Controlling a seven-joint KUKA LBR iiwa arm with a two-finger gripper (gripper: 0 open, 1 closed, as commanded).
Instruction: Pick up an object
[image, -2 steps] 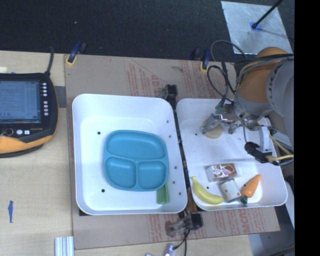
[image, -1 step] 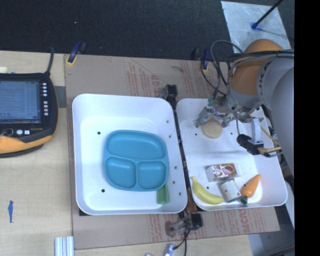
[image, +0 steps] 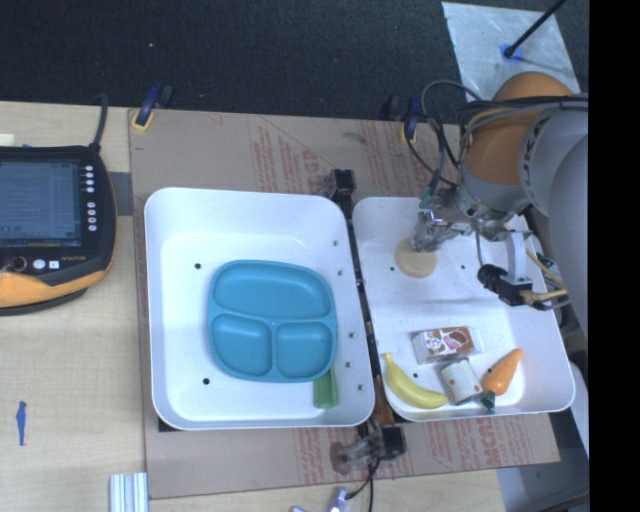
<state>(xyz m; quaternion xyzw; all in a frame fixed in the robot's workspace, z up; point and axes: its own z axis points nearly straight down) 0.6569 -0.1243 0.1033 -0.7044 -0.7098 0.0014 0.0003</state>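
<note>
Fingers of the gripper (image: 430, 238) hung over a round tan disc (image: 415, 262); their spacing was unreadable; nothing was lifted yet.

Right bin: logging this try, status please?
Tool low over the tan round piece. Grasp unconfirmed. Banana, carrot, packet lie apart, nearer the front.

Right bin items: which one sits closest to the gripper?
The round tan piece, directly under the gripper. The banana, carrot and snack packet lie along the bin's near edge.
</note>
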